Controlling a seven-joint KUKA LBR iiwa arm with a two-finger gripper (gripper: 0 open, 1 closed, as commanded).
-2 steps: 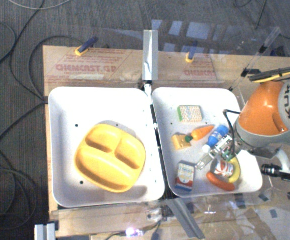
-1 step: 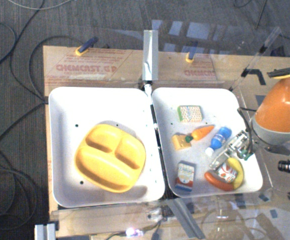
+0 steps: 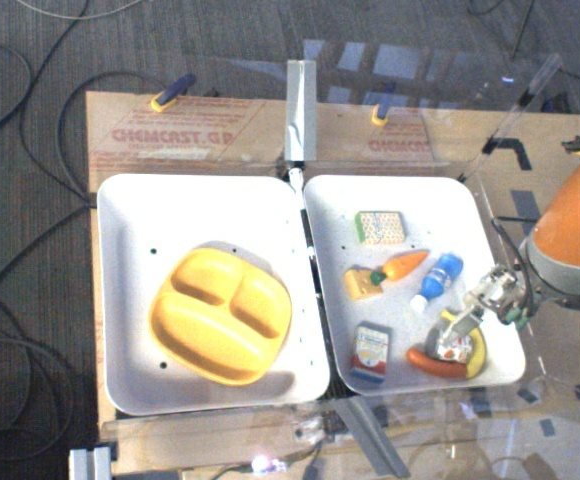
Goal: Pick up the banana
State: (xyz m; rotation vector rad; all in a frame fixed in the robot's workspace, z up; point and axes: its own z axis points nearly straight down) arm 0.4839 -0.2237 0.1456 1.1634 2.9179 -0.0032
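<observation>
A: We've got the banana (image 3: pixel 479 353) in the right bin's (image 3: pixel 322 268) near right corner, curled against the red sausage (image 3: pixel 435 365).

B: Jaws (image 3: pixel 458 330) sit right over it, beside a small can (image 3: pixel 452 346). We can't tell if they're open or closed.

A: Cramped corner, likely why we come in from the wall side. Carrot (image 3: pixel 406 265) and blue bottle (image 3: pixel 438 277) are apart; yellow tray (image 3: pixel 222 314) fills the left bin (image 3: pixel 120 268).

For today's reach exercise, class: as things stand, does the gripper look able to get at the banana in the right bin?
Probably yes. The gripper hangs just above the banana in the right bin's near right corner. A can and a red sausage crowd against the banana, so a clean grasp looks awkward.
</observation>
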